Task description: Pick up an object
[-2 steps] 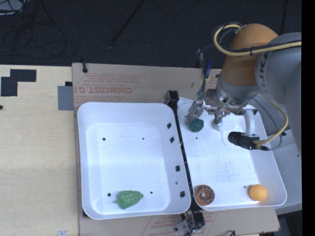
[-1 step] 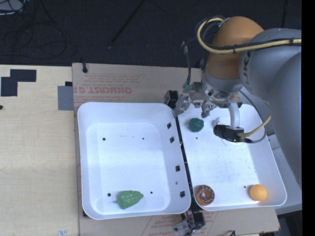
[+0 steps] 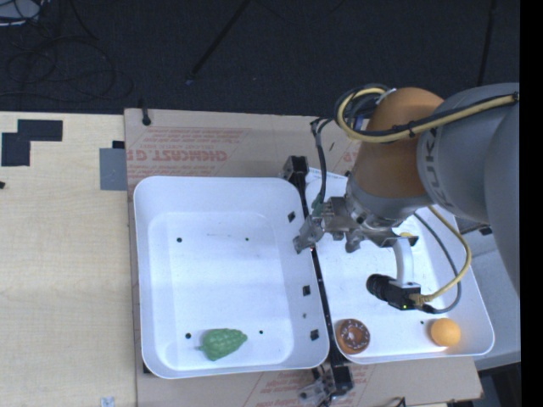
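A green lumpy object point(image 3: 223, 342) lies near the front edge of the left bin point(image 3: 151, 253). In the right bin point(image 3: 475, 325), a brown round doughnut-like object point(image 3: 352, 335) sits at the front left corner and an orange ball point(image 3: 445, 332) at the front right. My gripper point(image 3: 327, 241) hangs over the divider between the two bins, at the right bin's left edge. It is open, with nothing between its fingers. It is well behind the doughnut and far from the green object.
A black cable connector point(image 3: 390, 291) on the arm dangles over the middle of the right bin. The arm's grey body and orange band point(image 3: 399, 134) cover the right bin's back part. Cardboard point(image 3: 212, 134) lies under both bins.
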`<action>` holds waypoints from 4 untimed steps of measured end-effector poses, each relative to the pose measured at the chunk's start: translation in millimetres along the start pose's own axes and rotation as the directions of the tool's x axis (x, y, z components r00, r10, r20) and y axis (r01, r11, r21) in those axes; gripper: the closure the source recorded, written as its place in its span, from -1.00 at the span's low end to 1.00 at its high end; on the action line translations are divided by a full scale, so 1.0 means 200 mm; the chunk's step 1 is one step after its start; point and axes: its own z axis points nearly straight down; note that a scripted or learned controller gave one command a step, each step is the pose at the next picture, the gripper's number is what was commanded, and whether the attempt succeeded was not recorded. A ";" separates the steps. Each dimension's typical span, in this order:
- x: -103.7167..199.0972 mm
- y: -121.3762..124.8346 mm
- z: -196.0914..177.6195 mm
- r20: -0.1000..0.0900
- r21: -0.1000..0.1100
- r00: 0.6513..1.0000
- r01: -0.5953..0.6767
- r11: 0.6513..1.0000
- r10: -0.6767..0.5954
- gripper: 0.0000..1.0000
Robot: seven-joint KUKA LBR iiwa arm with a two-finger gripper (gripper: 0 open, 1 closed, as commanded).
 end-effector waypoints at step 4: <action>1.04 0.06 -0.28 0.002 -0.007 1.000 0.007 1.000 -0.007 1.00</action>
